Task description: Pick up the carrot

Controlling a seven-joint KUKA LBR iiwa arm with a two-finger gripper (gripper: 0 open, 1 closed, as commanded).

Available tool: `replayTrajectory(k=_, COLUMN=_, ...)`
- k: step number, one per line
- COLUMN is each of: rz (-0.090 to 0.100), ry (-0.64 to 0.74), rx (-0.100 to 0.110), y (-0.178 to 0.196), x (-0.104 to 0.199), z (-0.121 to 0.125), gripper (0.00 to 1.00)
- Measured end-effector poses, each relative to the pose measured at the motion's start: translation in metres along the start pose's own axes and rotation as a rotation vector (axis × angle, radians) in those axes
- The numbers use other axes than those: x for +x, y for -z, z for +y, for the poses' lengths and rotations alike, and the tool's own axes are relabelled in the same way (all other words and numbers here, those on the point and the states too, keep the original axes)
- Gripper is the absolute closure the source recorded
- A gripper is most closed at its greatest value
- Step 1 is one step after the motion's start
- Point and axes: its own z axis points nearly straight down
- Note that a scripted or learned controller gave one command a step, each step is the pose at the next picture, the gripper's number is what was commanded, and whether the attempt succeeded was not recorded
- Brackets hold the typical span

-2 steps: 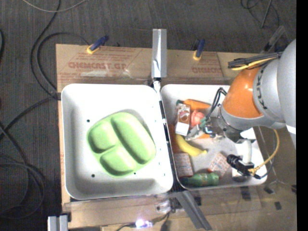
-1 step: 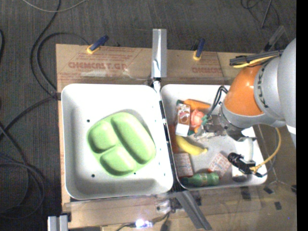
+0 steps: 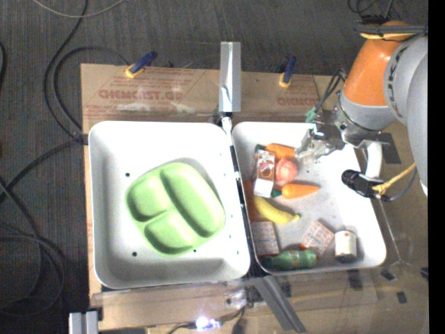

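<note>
1. Carrot lies in the right bin, just below and slightly left of the gripper, apart from it.
2. Whether the gripper is parted or closed cannot be told; nothing shows in its grasp.
3. A red apple sits just left of and below the gripper, a banana farther below.
4. Far to its left, the left bin holds a green tray.

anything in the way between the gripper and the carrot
Nothing visible blocks it. The gripper hangs in the right bin just above the carrot, with bare bin floor between. A red tomato-like piece lies against the carrot's left end.
</note>
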Motion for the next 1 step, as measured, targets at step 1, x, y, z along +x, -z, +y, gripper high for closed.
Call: replayTrajectory(k=1, rz=0.000, ry=0.000, rx=0.000, y=-0.0001, x=-0.0001, z=0.0000, gripper=0.00)
